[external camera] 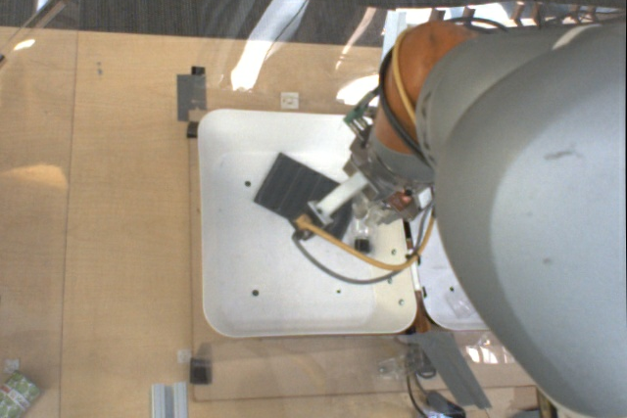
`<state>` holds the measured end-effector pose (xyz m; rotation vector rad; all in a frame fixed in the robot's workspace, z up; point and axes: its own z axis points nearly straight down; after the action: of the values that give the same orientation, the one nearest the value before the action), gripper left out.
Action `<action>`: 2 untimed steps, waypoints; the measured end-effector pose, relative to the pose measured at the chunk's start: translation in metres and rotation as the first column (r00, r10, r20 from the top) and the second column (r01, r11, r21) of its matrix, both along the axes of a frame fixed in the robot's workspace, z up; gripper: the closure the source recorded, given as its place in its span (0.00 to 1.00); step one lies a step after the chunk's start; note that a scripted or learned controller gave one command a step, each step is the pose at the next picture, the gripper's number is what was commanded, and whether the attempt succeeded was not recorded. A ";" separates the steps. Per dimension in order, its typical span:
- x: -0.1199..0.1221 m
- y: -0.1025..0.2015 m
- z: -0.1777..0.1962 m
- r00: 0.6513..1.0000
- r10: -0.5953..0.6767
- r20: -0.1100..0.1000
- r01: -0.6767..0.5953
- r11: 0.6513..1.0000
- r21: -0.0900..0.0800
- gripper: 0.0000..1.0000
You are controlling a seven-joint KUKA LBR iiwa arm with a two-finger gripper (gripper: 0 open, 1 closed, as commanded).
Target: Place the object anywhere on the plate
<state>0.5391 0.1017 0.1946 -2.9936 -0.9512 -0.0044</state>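
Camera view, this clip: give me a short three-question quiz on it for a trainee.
1. True or false: the dark plate lies in the left bin.
2. Multiple choice: the arm's orange band sits a) over the left bin's upper right corner, b) over the bench's left end, c) below the bin.
3. Fill in: the curved cable near the pincer hangs over the ____ bin.

Key: 1 true; 2 a; 3 left.
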 end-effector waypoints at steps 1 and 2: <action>0.000 0.000 0.000 1.000 0.000 0.000 0.000 1.000 0.000 0.00; 0.043 -0.057 -0.011 0.992 0.122 -0.001 -0.122 0.992 -0.001 0.00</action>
<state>0.5822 0.0448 0.1841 -2.9305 -1.1332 -0.0016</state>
